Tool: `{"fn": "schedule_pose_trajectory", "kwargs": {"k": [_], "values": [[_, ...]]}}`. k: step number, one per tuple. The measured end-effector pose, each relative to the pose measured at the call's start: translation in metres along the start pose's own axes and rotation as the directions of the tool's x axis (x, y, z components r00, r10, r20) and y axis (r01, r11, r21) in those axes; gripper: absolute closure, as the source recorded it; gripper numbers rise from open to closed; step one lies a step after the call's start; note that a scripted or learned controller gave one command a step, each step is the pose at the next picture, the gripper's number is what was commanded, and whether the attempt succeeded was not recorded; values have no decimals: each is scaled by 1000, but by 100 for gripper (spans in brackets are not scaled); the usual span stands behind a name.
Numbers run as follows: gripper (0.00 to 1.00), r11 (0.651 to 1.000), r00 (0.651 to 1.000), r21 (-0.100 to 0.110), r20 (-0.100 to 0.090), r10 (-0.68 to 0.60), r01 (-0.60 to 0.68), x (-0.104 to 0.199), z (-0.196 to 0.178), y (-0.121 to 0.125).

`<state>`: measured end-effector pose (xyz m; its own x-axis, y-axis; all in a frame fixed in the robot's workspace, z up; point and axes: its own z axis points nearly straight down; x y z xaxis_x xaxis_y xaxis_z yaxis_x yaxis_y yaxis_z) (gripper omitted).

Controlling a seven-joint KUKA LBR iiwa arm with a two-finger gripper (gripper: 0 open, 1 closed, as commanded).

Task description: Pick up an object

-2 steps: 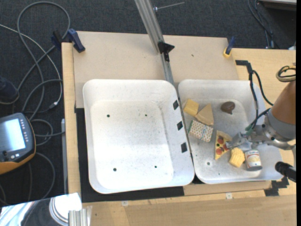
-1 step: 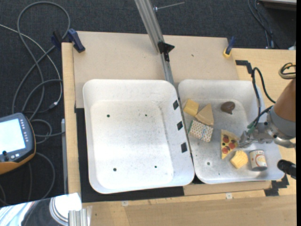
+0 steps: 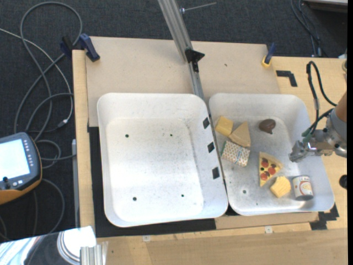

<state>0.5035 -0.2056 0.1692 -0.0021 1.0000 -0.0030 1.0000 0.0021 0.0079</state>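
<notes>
While the gripper [image 3: 298, 150] hovers at the right white plastic bin's [image 3: 298, 105] edge, fingers' state I cannot tell, all candidates cluster there: small printed tin can [image 3: 302, 187] closest, yellow foam cube [image 3: 280, 186], pizza-slice toy [image 3: 268, 168], likely for easy reach.

Black cables [image 3: 47, 87] and a handheld pendant [image 3: 16, 164] lie left of the bench.

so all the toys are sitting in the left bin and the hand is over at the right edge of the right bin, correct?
Not quite. The camera view shows the toys, among them the pizza slice and the small can, lying in the right bin, not the left bin. The rest holds: the hand is at the right edge of the right bin.
</notes>
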Motion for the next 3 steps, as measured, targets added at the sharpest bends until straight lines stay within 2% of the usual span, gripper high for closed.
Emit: {"fn": "schedule_pose_trajectory", "kwargs": {"k": [2,3], "values": [[100,1000,1000,1,0,0,0,-1,-79,4],[100,1000,1000,7,-6,-5,5,47,-86,9]]}}
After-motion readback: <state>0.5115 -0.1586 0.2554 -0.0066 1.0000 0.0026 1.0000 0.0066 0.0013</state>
